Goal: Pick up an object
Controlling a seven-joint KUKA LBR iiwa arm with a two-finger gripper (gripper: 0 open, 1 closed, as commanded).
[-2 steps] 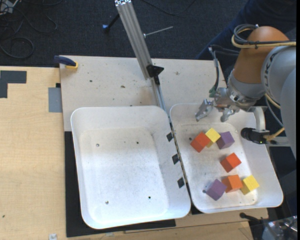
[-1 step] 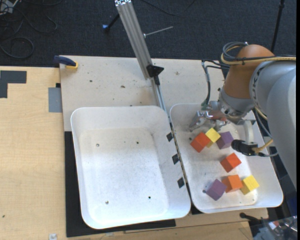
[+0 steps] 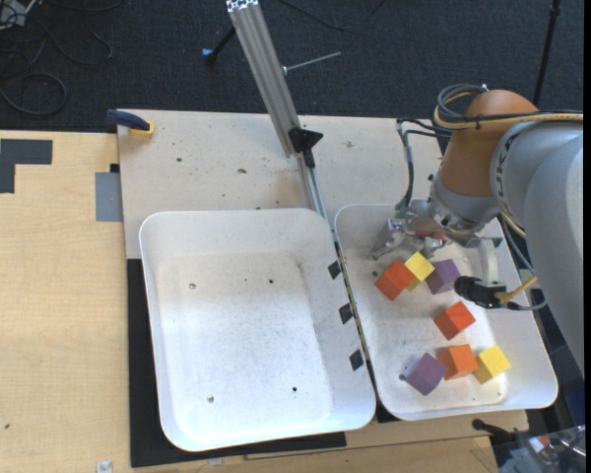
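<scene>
Several small blocks lie in the right bin (image 3: pixel 532 387). A red-orange block (image 3: pixel 395 280), a yellow block (image 3: pixel 420 266) and a purple block (image 3: pixel 442 275) cluster near the bin's far end. A red block (image 3: pixel 455 319) sits alone in the middle. An orange block (image 3: pixel 460 361), a yellow block (image 3: pixel 492 363) and a purple block (image 3: pixel 425 372) group near the front. My gripper (image 3: pixel 396 236) hangs low over the far left part of this bin, just behind the red-orange and yellow blocks. Nothing is seen held in it.
The left bin (image 3: pixel 177 227) stands beside the right one, with black clips (image 3: pixel 346 312) along the shared edge. A slanted aluminium post (image 3: pixel 272 72) rises behind the bins. A blue and yellow clamp (image 3: pixel 130 121) sits at the bench's far left corner.
</scene>
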